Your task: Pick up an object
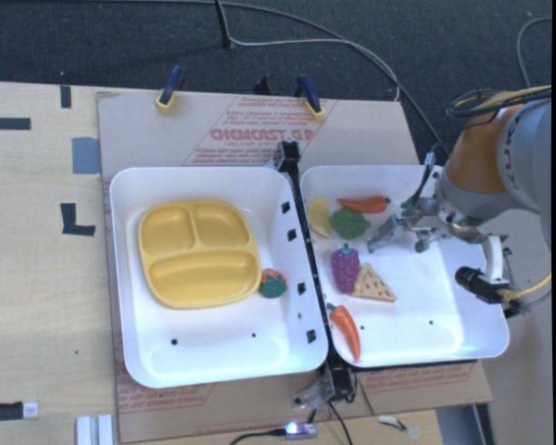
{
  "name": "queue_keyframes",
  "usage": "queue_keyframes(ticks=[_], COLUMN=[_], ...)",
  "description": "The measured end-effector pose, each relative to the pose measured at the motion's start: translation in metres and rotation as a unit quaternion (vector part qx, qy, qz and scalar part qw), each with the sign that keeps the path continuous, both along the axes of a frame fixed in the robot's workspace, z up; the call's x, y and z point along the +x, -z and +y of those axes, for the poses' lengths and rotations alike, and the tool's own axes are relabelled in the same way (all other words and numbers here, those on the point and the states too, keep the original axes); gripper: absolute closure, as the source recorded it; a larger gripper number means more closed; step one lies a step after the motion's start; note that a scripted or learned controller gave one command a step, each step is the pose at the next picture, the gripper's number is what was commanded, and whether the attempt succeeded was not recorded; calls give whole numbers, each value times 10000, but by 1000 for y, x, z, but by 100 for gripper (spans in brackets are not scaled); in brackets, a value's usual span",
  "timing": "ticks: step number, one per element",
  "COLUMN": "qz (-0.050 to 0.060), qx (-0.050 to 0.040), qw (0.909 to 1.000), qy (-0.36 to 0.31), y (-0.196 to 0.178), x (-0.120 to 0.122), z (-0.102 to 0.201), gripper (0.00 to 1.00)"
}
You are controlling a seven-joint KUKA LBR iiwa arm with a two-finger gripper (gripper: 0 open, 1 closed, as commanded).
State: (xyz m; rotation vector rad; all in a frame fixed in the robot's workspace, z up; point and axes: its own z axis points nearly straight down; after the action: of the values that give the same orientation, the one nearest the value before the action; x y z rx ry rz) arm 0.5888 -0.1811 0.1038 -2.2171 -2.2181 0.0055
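**Nothing lifted yet**

Hovering low over the right shallow white bin (463, 341), just right of the green leafy toy (348, 222): the grey two-finger gripper (396, 234), fingers spread and grasping nothing. Lying loose near that leaf: orange toy carrot (364, 204), purple grape bunch (345, 267), tan cracker wedge (373, 286). Left to do, by the look of it: descent, closing, lift.

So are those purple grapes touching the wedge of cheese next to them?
Touching, as far as the camera view shows: the purple grapes and the cheese wedge meet with no white bin floor between them.
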Motion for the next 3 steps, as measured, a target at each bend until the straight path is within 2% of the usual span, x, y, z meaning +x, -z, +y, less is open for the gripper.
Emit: queue_keyframes(ticks=[1, 3], qz=[-30, -50], qx=[-9, -12], qw=[10000, 10000], qy=[-3, 1], y=[-14, -115], x=[2, 6], z=[0, -19], gripper=[100, 100])
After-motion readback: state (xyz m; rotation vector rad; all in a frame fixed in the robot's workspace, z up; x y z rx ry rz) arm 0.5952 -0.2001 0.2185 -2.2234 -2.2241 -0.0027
